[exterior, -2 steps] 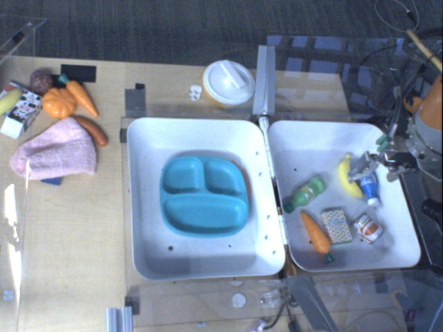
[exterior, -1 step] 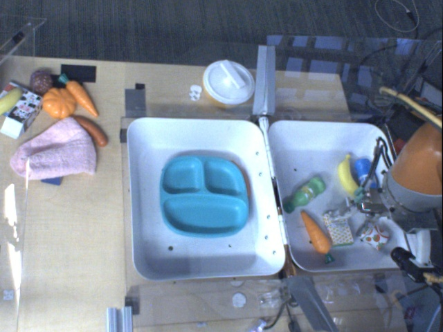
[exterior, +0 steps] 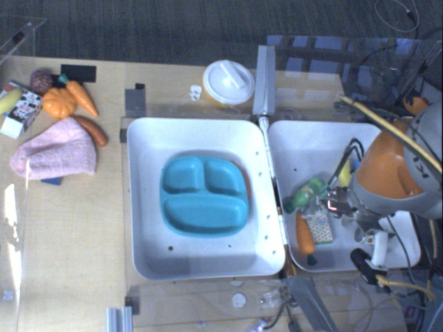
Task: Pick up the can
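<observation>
The can [exterior: 319, 227], a small speckled grey cylinder, lies on its side in the right bin [exterior: 297, 140], near the front left. An orange carrot [exterior: 304, 234] lies right beside it on the left. My gripper [exterior: 337, 203] hangs low over the bin just above and to the right of the can, below the orange band [exterior: 387, 168] of the arm. A green object [exterior: 305, 194] lies to the left of the gripper. A yellow piece [exterior: 344, 175] sits just behind the gripper.
The left bin [exterior: 138, 185] holds a blue divided tray [exterior: 205, 194]. A white round lid [exterior: 229, 81] sits behind the bins. A pink cloth [exterior: 55, 151] and toy vegetables [exterior: 69, 101] lie on the bench at far left. Cables crowd the right edge.
</observation>
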